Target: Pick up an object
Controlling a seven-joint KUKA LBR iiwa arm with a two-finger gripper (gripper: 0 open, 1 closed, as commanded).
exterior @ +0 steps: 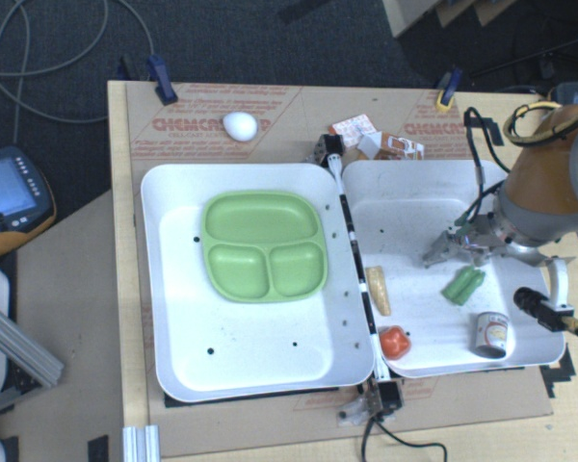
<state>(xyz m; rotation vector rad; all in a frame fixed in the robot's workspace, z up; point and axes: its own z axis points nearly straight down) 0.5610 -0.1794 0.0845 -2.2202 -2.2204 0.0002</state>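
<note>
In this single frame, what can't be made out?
- Gripper, camera view: too small and blurred to tell finger state or contact with the green block.
- Label on the small silver can: too small to read.
- Crumpled packets behind the bins: contents unclear.
- Grey arm: cut by the right edge.

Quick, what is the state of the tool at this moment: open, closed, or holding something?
Tool: open, fingers spread, holding nothing; it sits low in the right bin, just above the green object.

Divided plate (265, 245) in left bin (173, 354); can (490, 334) (front corner) in right bin (405, 191).
</note>
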